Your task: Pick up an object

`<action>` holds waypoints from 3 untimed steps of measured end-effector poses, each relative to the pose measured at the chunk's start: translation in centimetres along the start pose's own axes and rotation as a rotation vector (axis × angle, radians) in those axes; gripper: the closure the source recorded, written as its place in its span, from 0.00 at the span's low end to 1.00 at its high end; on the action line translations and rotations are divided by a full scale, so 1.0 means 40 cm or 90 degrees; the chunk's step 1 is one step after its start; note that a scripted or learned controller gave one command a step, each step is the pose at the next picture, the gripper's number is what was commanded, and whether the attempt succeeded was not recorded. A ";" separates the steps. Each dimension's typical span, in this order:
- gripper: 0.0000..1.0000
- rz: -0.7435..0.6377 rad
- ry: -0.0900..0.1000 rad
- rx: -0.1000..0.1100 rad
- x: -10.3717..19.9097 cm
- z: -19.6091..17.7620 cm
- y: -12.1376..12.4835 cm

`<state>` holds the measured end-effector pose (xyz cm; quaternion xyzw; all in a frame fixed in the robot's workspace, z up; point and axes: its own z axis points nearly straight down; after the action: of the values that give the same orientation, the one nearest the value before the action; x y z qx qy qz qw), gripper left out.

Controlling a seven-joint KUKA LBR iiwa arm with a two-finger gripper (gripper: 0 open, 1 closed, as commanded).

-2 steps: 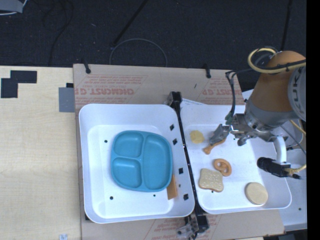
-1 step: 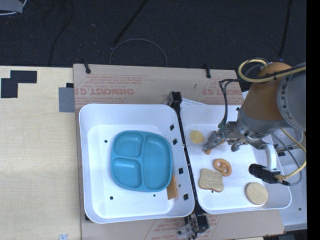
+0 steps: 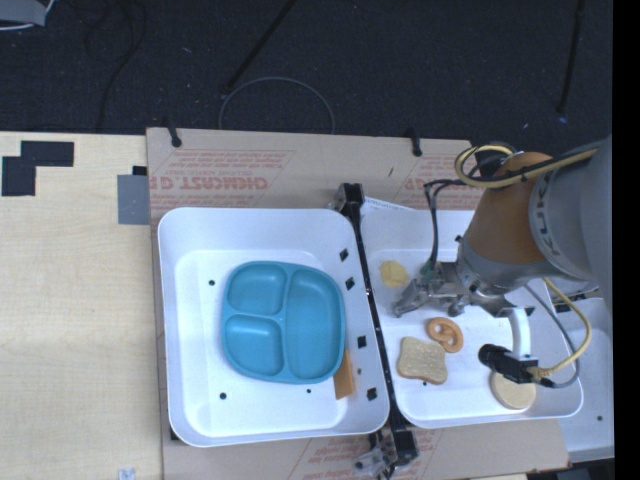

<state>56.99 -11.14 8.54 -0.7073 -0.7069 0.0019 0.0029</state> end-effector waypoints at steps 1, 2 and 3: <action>1.00 0.004 0.000 -0.001 -0.004 -0.032 0.000; 1.00 0.004 -0.001 -0.006 -0.005 -0.176 -0.021; 1.00 -0.001 -0.001 -0.005 0.000 -0.282 -0.019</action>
<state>56.31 -11.17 19.85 -0.7068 -0.7074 -0.0005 -0.0005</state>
